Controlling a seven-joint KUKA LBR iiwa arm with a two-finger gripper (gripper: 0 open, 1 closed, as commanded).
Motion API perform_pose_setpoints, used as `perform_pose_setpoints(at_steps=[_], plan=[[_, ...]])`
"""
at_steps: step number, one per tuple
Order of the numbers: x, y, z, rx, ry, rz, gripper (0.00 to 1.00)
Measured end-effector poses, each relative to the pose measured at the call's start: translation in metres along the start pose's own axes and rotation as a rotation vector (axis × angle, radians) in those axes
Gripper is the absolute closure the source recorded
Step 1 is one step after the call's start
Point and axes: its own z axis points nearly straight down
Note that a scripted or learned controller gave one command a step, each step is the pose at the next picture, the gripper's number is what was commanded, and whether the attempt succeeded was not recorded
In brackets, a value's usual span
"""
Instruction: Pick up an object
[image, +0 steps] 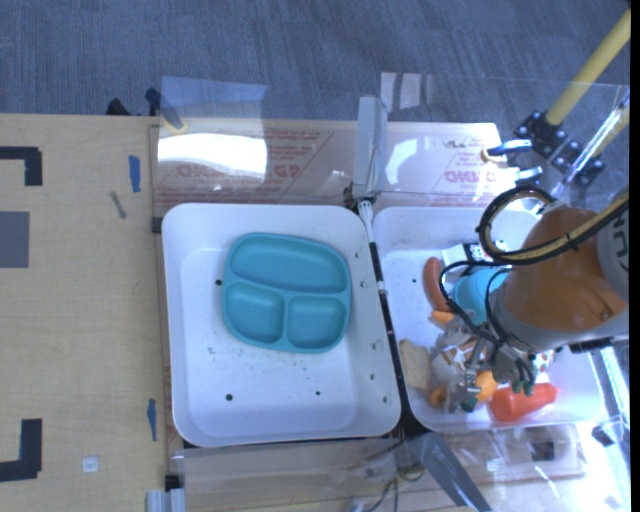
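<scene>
My gripper (478, 388) sits low in the right bin (400, 250), nose down in a heap of small toys; I cannot tell its state through the clutter. A red piece (520, 402) and a small orange piece (485, 382) lie right beside it, an orange sausage shape (432, 278) farther back. Packed this tightly, I judge it may nudge things aside or catch two at once. The left bin (190, 330) holds a teal divided plate (286, 292); the bench (75, 300) is pale wood.

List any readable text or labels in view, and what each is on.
Red print on the left clear panel behind the bins: too blurred and glared to read.
Red print on the right clear panel: too blurred as well.
No text on the teal tray.
</scene>
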Motion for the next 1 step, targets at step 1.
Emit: perform_pose_setpoints(at_steps=[1], plan=[[-0.0027,0.0007,-0.0125,-0.001,-0.005,-0.001,1.0]])
